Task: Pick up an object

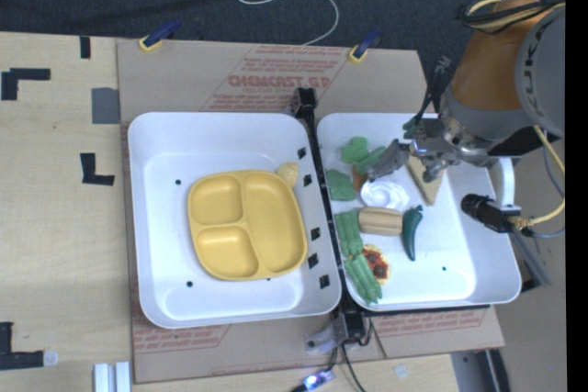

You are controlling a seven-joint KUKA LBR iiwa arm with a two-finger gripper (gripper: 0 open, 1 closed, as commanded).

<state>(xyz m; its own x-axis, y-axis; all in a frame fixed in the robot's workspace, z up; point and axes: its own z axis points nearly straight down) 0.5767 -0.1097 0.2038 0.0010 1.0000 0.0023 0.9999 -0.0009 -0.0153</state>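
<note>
Camera view puts my likely targets in the right bin (pixel 478 289): a cluster of small toy foods crowded against its left wall. A tan roll-shaped piece (pixel 379 220) lies across the middle, touching a white cup-like piece (pixel 384 195) just above it. A dark green pepper (pixel 411 232) lies just beside the roll's right end, slanting down. Leafy green pieces (pixel 352 243) run along the dividing wall, and a red and green item (pixel 375 263) sits below the roll. A tan wedge (pixel 425 182) lies near the top, under my wrist.

My pincer (pixel 393 159) hangs over the upper part of this cluster, reaching in from the right; I cannot tell whether it is open or closed, and I see nothing held in it.

I judge the pile is bunched this way because loose pieces drift toward the wall. That leaves little room on the left side of any piece. The right half of this bin's floor is bare, so the pepper offers the freest approach.

The left bin (pixel 156 197) holds a yellow divided plate (pixel 246 225) with a small pale piece (pixel 288 171) at its upper rim. Both bins rest on cardboard (pixel 276 78) on the bench (pixel 55 197).
</note>
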